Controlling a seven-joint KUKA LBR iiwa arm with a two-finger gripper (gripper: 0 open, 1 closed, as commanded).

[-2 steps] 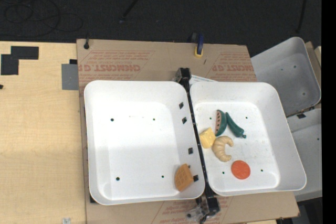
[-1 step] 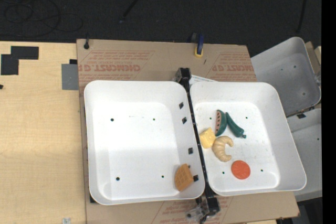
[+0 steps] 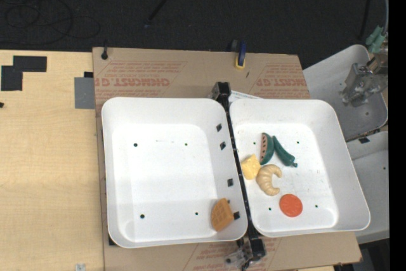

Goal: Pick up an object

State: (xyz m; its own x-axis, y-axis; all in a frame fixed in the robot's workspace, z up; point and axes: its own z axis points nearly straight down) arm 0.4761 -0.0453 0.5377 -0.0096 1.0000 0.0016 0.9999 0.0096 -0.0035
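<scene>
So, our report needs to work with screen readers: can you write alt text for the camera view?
Two shallow white bins sit side by side on a cardboard-covered bench: the right bin holds a croissant, an orange disc, a yellow piece, a watermelon slice and a green pod. The left bin holds a tan waffle-like piece in its near right corner.

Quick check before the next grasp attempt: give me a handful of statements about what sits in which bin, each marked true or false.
1. The round red-orange disc lies in the right white bin. True.
2. The tan waffle-like toy piece lies in the right bin. False: it sits in the left white bin, at its near right corner.
3. The pale beige toy croissant touches the yellow block. True.
4. The dark green toy pepper lies in the left bin. False: it is in the right bin.
5. The watermelon slice lies beside the green pepper. True.
</scene>
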